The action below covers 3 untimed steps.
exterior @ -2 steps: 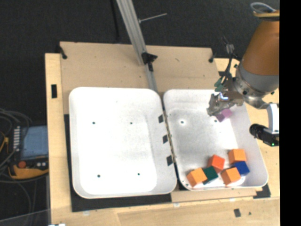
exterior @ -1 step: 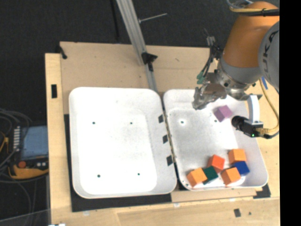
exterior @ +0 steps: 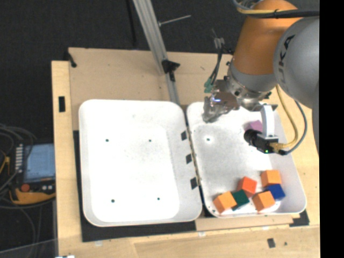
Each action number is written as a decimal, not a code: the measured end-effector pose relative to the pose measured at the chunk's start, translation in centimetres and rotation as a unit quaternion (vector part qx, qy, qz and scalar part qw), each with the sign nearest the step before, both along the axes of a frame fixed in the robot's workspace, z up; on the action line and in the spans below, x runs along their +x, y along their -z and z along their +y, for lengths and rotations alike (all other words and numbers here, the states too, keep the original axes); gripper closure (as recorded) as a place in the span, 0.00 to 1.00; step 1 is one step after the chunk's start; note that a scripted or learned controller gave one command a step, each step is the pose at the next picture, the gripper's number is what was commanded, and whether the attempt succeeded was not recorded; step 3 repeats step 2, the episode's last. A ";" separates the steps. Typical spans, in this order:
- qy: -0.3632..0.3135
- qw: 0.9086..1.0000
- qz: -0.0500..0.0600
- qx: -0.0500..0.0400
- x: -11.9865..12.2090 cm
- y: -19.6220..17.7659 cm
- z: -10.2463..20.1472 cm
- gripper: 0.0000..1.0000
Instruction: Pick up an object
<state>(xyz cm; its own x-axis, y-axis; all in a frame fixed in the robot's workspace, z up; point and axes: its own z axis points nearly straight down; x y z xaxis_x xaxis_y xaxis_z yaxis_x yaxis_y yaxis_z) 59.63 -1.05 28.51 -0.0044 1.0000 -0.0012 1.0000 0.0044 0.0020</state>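
Note:
Several small blocks lie in the right bin (exterior: 226, 155) near its front edge: an orange block (exterior: 225, 201), a green block (exterior: 241, 198), a red-orange block (exterior: 248, 185), an orange block (exterior: 263, 200), a blue block (exterior: 276, 192) and another orange block (exterior: 271, 177). A pink block (exterior: 255, 126) lies farther back, partly hidden by the arm's fittings. My gripper (exterior: 213, 112) hangs over the far left corner of the right bin, well away from the blocks. Nothing shows between its fingers.
The left bin (exterior: 131, 160) sits beside the right one on the wooden bench. A slanted metal pole (exterior: 156, 42) rises behind the bins. A blue device and cables (exterior: 32, 168) lie off the bench at the left.

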 end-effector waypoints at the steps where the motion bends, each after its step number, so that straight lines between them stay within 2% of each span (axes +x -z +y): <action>1: 0.000 1.000 -0.001 0.000 2.4 0.5 4.9 1.00; 2: 0.000 1.000 0.001 0.000 4.0 3.4 9.3 1.00; 3: 0.000 1.000 0.001 0.000 4.0 3.4 9.3 1.00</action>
